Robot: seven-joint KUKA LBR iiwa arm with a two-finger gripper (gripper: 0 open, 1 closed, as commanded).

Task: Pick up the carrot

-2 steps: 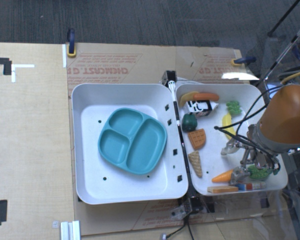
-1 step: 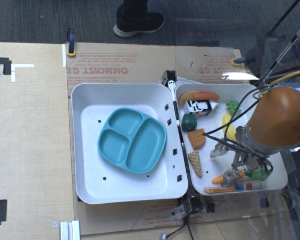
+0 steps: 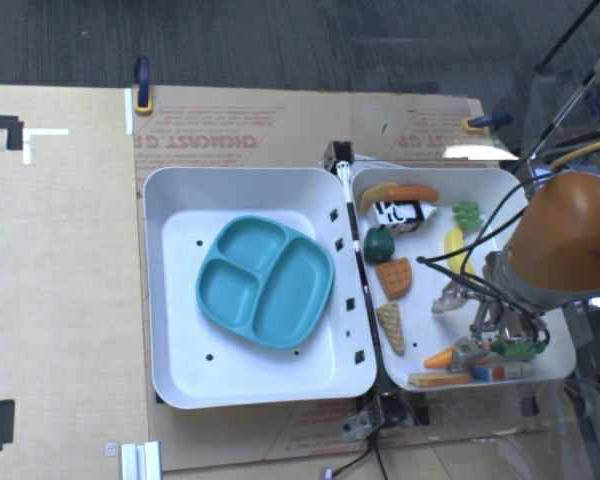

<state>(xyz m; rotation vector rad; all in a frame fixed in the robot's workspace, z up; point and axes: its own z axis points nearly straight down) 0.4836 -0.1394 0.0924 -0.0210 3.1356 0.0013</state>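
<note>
The carrot (image 3: 439,359) is seen lying near the front wall of the right bin (image 3: 540,373). The pincer (image 3: 477,346) is poised just beside the carrot's thick end; whether it is parted or closed cannot be told. Farther left, a teal plate (image 3: 265,281) is seated in the left bin (image 3: 170,298).
</note>
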